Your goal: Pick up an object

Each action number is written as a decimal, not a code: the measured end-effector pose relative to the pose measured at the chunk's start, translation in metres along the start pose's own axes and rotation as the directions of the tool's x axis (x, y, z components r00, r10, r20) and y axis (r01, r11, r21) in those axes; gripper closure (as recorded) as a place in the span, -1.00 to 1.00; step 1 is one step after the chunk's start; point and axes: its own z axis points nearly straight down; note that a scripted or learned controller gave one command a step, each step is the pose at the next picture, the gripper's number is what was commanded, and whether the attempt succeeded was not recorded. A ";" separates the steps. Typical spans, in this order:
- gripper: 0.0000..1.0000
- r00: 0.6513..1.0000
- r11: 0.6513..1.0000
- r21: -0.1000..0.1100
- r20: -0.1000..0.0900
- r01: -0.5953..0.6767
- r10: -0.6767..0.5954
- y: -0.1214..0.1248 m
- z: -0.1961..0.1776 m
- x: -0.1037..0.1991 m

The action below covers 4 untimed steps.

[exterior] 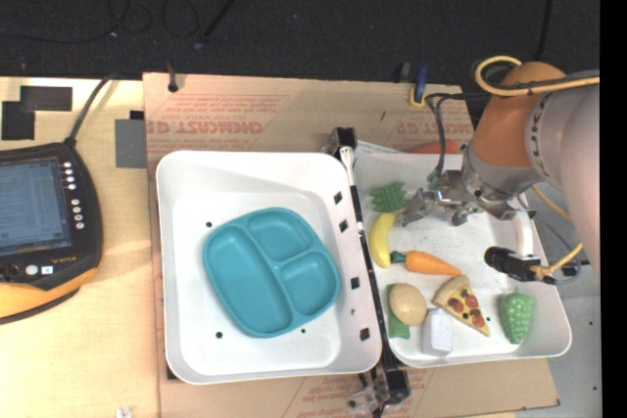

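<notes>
cardboard sheet [255,117] — red print, mirrored, unreadable

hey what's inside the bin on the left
The left bin holds a teal divided plate, lying flat with nothing visible in its compartments. Whatever the plate covers on the bin floor cannot be seen.

You look down from one fixed camera above the surface [108,328], at a slant, taking in both white bins [196,201] from a middling height.

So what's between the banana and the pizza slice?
In the camera view, the carrot lies between the banana and the pizza slice.
</notes>
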 end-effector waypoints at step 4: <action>-1.00 1.000 1.000 0.009 -0.006 -0.004 0.004 -0.108 0.001 0.013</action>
